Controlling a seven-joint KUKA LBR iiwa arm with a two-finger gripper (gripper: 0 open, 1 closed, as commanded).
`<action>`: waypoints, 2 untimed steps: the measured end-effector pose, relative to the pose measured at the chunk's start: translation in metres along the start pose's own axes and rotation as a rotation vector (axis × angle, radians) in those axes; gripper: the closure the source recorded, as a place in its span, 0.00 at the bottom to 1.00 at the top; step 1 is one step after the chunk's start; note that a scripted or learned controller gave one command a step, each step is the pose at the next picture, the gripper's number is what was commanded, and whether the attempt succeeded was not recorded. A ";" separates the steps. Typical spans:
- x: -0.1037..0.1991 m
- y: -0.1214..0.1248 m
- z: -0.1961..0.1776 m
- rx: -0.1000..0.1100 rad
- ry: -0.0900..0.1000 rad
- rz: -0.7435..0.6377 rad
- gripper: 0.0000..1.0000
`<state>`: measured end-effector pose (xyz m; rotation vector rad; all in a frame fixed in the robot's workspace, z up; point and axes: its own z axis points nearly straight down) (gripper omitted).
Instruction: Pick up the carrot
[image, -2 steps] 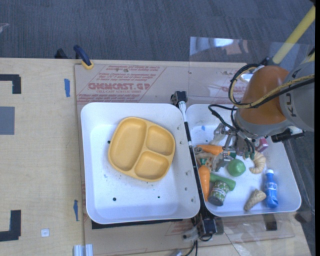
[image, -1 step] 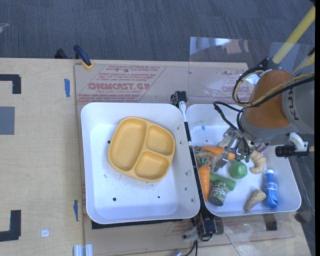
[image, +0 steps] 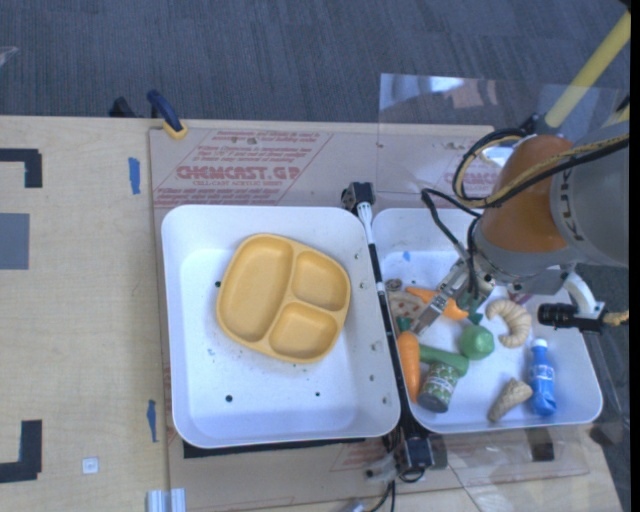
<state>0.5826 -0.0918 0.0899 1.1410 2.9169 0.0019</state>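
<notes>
near the right bin's (image: 585, 405) front edge, against its left wall, the carrot (image: 409, 364) lies lengthwise, touching a small jar (image: 437, 387). another orange piece (image: 447, 303) sits partly under the gripper (image: 447, 305) (fingers hard to make out, grasp cannot be told). left bin (image: 190, 400) holds a yellow divided plate (image: 283, 297). arm (image: 545, 205) leans in from the right edge.
</notes>
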 end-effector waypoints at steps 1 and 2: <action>-0.008 -0.002 -0.015 0.000 -0.022 0.000 1.00; 0.100 -0.011 -0.097 0.003 0.008 0.276 1.00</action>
